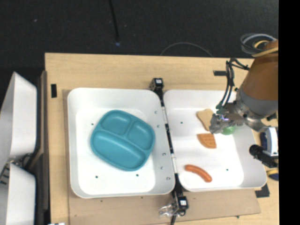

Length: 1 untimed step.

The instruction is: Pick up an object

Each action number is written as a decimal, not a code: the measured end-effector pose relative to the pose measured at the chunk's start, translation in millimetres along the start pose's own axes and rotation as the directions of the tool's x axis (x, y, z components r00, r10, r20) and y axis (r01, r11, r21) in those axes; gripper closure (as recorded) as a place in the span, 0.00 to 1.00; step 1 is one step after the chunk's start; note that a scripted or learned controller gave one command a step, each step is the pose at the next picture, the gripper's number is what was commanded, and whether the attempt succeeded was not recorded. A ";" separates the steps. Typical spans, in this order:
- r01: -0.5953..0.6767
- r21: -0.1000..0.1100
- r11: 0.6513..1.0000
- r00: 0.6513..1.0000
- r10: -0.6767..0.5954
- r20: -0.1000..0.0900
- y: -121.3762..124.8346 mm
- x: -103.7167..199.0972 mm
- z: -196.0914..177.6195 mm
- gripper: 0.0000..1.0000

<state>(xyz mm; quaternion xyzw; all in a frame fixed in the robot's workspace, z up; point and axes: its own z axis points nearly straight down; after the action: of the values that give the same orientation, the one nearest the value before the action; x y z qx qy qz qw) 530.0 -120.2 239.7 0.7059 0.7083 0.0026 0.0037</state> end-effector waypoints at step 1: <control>0.001 0.004 1.000 1.000 -0.001 -0.001 1.7 -0.7 -22.3 1.00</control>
<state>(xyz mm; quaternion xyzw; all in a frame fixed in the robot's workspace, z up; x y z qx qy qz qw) 531.5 -120.9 262.0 0.7057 0.7085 0.0015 0.0019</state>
